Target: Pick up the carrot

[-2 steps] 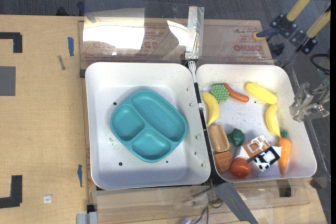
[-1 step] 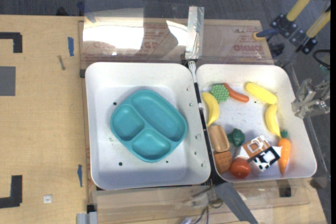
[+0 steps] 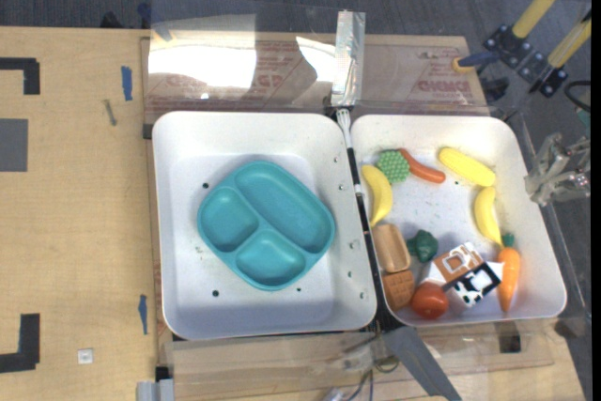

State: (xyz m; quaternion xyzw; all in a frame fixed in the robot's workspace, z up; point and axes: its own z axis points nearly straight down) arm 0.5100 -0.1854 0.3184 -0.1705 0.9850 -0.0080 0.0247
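The carrot [image 3: 509, 279], orange with a small green top, lies almost upright along the right bin's [image 3: 549, 296] right wall, near its front right corner. Its green end points to the back and touches the tip of a yellow banana [image 3: 486, 214]. A black-and-white block [image 3: 480, 283] rests against the carrot's left side. Nothing covers the carrot from above.
The right bin also holds two more bananas [image 3: 378, 193] [image 3: 467, 166], a thin red-orange vegetable [image 3: 423, 169] beside a green piece [image 3: 392, 166], a bread loaf [image 3: 392, 249], a tomato [image 3: 429, 301] and a dark green item [image 3: 424, 245]. A teal divided plate [image 3: 267, 223] sits in the left bin [image 3: 178, 146].
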